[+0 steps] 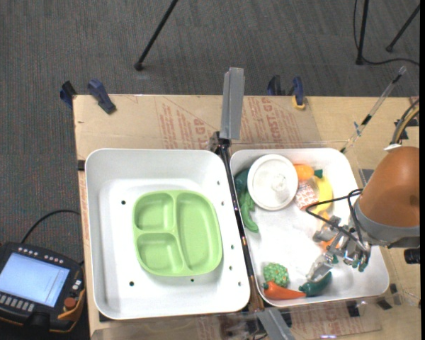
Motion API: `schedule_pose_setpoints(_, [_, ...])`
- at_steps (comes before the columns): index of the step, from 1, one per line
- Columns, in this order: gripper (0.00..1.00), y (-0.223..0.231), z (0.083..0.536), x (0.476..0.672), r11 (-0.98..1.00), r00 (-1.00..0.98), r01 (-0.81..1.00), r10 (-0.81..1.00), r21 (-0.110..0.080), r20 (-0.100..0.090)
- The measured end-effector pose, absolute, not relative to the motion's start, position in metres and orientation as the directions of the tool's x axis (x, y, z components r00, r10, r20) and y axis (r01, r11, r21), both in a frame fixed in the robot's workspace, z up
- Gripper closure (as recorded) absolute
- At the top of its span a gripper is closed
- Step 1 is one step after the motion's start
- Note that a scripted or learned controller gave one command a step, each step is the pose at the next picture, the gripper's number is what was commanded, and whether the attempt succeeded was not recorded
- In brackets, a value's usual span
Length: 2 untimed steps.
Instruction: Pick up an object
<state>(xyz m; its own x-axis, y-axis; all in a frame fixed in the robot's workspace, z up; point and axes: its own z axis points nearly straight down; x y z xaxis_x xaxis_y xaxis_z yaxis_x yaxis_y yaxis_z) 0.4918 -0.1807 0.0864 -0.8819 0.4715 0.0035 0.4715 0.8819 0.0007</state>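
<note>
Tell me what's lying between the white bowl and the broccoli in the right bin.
In the camera view, bare white bin floor lies between the white bowl and the broccoli. The green vegetable sits off to the left of that stretch.

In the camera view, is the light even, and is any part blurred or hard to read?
Camera view: light soft and even, shadows faint; the green divided plate is crisp; the white lid is slightly washed out; the gripper is small and cluttered, so its details are hard to read.
</note>
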Motion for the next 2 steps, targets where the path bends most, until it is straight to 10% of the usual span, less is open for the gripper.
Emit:
schedule_pose_setpoints(1, [1.0, -0.1794, 0.096, 0.4928, 0.885, -0.885, 0.465, 0.465, 0.001, 0.003])
schedule_pose_setpoints(2, [0.0, -0.1791, 0.0956, 0.4927, 0.886, -0.886, 0.464, 0.464, 0.001, 0.004])
